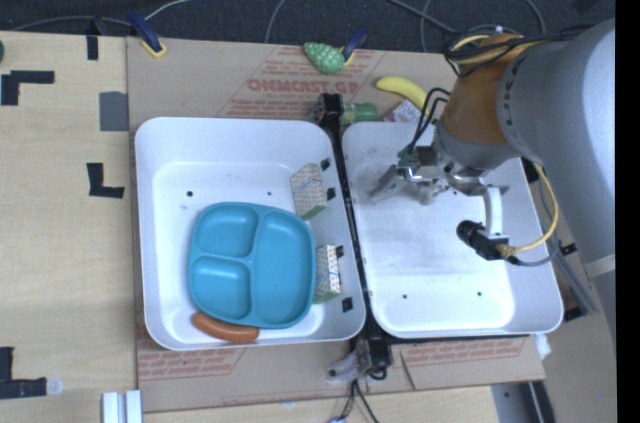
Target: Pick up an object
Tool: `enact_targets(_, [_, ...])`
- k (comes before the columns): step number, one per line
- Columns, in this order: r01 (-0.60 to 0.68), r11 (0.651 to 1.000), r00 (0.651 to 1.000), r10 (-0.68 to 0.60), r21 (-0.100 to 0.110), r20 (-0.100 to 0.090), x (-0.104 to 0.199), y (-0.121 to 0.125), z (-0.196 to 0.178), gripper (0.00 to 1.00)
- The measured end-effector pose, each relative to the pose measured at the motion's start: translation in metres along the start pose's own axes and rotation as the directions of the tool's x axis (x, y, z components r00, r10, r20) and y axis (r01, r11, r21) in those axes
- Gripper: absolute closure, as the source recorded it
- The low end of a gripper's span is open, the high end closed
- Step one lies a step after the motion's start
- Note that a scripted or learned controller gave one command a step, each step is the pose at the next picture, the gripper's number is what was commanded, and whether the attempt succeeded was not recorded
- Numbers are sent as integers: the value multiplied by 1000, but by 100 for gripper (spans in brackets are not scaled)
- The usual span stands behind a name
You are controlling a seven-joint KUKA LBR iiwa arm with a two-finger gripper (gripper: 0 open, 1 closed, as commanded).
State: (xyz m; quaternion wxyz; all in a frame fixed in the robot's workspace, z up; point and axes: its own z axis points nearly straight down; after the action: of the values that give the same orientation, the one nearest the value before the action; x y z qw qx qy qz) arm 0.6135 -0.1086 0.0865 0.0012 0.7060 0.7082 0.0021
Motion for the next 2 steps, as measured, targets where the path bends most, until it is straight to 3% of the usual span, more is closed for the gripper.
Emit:
enact_targets(1, [-1, 1000, 1000, 1, -1, 4, -37, 55, 0, 0])
enact_targets(2, [-1, 1000, 1000, 1, 2, 2, 2, 56, 1, 0])
